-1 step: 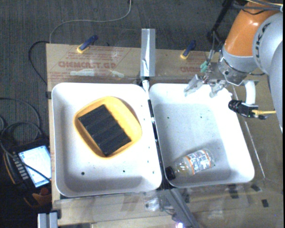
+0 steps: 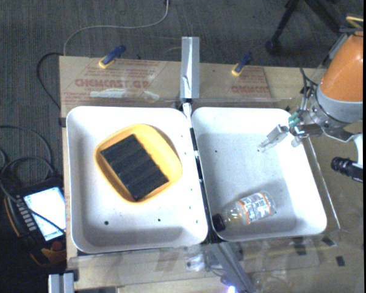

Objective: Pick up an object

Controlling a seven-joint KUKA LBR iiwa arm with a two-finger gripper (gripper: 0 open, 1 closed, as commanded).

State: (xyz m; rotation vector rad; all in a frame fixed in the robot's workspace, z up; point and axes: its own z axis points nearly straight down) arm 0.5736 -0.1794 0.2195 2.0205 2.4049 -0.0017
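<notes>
A small clear plastic bottle [image 2: 246, 209] with a dark cap and a printed label lies on its side near the front edge of the right bin [image 2: 293, 182]. In the left bin [image 2: 85, 224] sits a yellow dish [image 2: 110, 148] holding a black ridged block [image 2: 134, 166]. My gripper [image 2: 269, 140] hangs over the back right part of the right bin, pointing left and down, well apart from the bottle. Nothing lies between its fingers.
A metal post [image 2: 190, 72] stands behind the seam between the two bins. Two blue and yellow clamps [image 2: 111, 56] hold the board at the back. A device with a lit screen [image 2: 43, 209] lies on the floor to the left. Office chair legs [image 2: 293, 5] stand at the far right.
</notes>
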